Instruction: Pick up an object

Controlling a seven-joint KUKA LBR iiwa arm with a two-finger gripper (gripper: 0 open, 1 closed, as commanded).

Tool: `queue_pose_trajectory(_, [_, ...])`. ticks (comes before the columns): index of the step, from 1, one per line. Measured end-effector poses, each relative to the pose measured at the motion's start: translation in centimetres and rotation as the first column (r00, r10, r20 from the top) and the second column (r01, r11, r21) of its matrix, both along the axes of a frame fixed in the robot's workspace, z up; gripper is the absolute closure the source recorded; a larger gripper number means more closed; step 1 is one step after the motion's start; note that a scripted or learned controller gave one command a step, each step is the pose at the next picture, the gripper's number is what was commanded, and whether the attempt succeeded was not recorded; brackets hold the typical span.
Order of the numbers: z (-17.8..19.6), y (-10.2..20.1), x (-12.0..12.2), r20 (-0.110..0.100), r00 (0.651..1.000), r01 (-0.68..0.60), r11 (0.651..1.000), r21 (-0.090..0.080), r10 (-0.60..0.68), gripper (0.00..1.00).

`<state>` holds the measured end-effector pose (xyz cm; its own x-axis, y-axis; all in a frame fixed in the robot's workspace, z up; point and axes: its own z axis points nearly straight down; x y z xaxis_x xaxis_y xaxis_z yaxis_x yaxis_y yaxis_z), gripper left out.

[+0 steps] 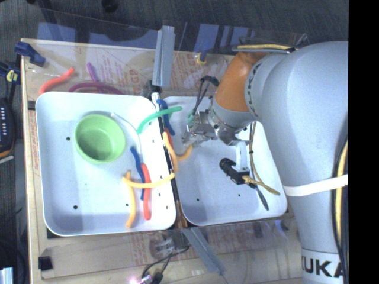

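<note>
Hand [194, 135] hangs low in the upper left part of the right bin [225, 209], reaching in from the view's right under the arm's orange band. Whether it is open or closed I cannot tell, and nothing can be seen in its hold. The nearest thing to pick is an orange stick [185, 153], just beside the hand, toward the lower left in the view. It lies curved on the bin floor, close against the wall that the two bins share, with one end hooking back toward the hand. A green strip [155, 116] arches over that shared wall just left of the hand, and a blue stick [168, 126] runs along the wall below it. So the room on that side is tight: a move toward the orange stick probably has the wall and these two strips close by on the left. The floor of the right bin toward the lower right is bare and gives freer room. The left bin [59, 182] holds a green bowl [100, 137] and crossed red [145, 197] and yellow [155, 183] sticks, all well apart from the hand across the wall.
</note>
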<state>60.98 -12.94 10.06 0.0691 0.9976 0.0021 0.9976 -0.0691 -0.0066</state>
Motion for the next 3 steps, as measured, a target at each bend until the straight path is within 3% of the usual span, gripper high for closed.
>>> queue_pose_trajectory(1, [0.0,0.0,0.0,0.000,1.000,0.000,1.000,0.000,0.000,0.00])
queue_pose_trajectory(2, [1.0,0.1,0.0,0.000,1.000,-0.003,1.000,0.002,0.003,1.00])
queue_pose_trajectory(3, [9.2,6.0,0.4,0.007,0.883,-0.469,0.883,-0.003,0.469,1.00])
